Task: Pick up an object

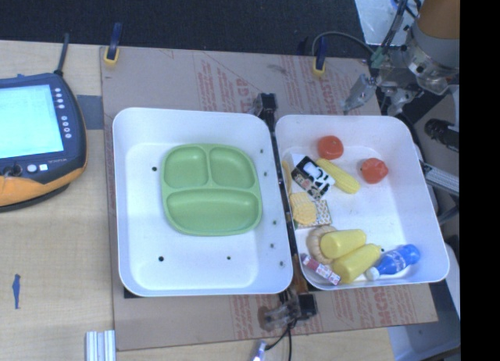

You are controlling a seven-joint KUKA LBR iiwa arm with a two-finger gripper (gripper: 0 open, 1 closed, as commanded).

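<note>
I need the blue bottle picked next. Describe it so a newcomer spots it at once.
Start at the right bin, the one crowded with toy food. Go to its near right corner, past the two yellow pieces. The blue bottle lies on its side there, the sole blue item, with a white cap.

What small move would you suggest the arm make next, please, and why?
Probably a short move toward the camera, bringing the gripper over the right bin. It sits beyond that bin's far rim with nothing held, while the two red balls lie just inside, apart from the crowded pile, so they look easiest to reach.
</note>
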